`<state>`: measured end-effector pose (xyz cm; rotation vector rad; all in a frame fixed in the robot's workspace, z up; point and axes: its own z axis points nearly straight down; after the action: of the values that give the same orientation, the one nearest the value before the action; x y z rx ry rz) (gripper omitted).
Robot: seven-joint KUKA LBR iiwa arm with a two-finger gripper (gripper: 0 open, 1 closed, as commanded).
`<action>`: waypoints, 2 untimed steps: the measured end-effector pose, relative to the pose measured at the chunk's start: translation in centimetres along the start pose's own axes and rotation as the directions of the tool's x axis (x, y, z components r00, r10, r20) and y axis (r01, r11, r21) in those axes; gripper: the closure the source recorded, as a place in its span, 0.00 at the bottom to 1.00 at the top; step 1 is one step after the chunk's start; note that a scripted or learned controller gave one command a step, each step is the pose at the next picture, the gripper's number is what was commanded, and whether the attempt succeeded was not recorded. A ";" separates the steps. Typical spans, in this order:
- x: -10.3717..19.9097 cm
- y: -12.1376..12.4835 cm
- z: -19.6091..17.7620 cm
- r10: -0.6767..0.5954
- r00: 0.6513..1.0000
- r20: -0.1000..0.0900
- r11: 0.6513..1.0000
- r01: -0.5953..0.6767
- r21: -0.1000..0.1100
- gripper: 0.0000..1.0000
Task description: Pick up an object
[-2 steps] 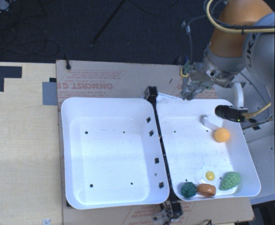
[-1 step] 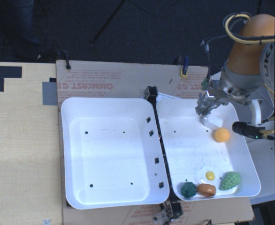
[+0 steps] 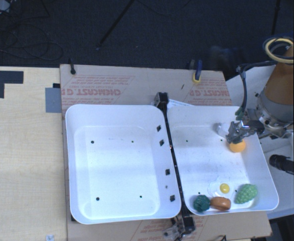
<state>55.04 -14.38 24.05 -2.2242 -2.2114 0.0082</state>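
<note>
My gripper [image 3: 236, 136] hangs over the far right part of the right bin [image 3: 197, 134], the arm's orange band above it at the frame's right. A small yellow-orange ball [image 3: 237, 146] lies directly under the gripper's tip, touching or nearly touching it; whether it is gripped is not visible. Along the right bin's near edge lie a dark green lump [image 3: 201, 203], an orange-brown piece [image 3: 220, 203], a light green bumpy piece [image 3: 245, 193] and a flat white piece with a yellow centre [image 3: 222, 189].
The left bin [image 3: 82, 134] stands beside the right one, with a black divider rail [image 3: 168, 149] between them. Both rest on a cardboard sheet [image 3: 112, 87]. A blue and yellow clamp [image 3: 197, 73] holds the sheet's far edge.
</note>
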 end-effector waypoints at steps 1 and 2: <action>-7.5 -6.5 -4.6 0.003 1.000 0.003 1.000 -0.003 -0.007 1.00; -7.0 -1.4 -4.5 -0.007 1.000 0.001 1.000 0.007 -0.008 1.00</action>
<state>53.60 -21.37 28.51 -2.2205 -2.2242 0.0000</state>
